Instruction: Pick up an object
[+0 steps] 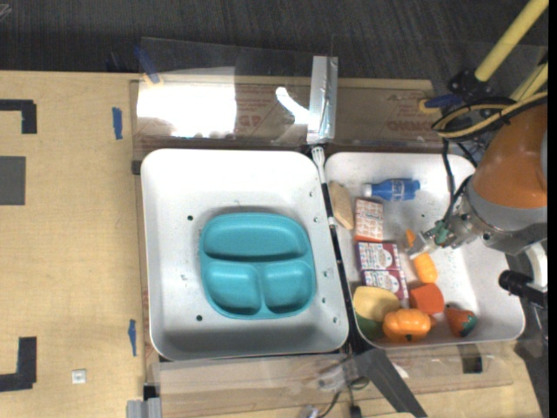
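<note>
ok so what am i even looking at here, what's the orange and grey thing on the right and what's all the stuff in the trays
One camera looks down at a slant on a bench with two white bins. The orange and grey thing is a robot arm reaching in from the right; its end effector hangs over the right bin, among toy food, small printed cartons and a blue bottle. I can't tell whether it grips anything. The left bin holds a teal divided tray.

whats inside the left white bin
Inside the left bin sits a teal divided tray with three compartments. Whatever lies under the tray is covered.
</note>
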`<state>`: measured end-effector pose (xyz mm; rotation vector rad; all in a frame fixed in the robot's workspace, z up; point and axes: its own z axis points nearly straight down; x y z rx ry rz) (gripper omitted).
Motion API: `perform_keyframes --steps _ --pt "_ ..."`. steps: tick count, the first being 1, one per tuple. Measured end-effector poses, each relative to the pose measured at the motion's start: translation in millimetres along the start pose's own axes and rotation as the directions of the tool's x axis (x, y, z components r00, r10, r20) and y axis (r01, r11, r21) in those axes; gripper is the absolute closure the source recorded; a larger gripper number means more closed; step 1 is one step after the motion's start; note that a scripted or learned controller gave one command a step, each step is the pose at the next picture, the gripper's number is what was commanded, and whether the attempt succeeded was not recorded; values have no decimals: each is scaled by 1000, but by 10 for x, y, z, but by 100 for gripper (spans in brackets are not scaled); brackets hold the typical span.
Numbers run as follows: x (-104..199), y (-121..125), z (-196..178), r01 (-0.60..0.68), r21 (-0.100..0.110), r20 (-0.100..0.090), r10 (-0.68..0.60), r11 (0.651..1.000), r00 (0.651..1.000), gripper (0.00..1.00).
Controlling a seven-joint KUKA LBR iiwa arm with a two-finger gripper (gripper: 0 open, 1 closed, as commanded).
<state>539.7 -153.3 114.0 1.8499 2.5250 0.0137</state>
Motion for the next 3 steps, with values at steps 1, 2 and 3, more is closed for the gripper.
perform_keyframes --steps 1,2,3 --pt "199 567 223 -102 -2 6 102 995 995 100" --pt "472 1041 -737 112 5 -2 -112 994 994 100" --pt "736 1222 -698 161 9 -4 -161 987 987 100"
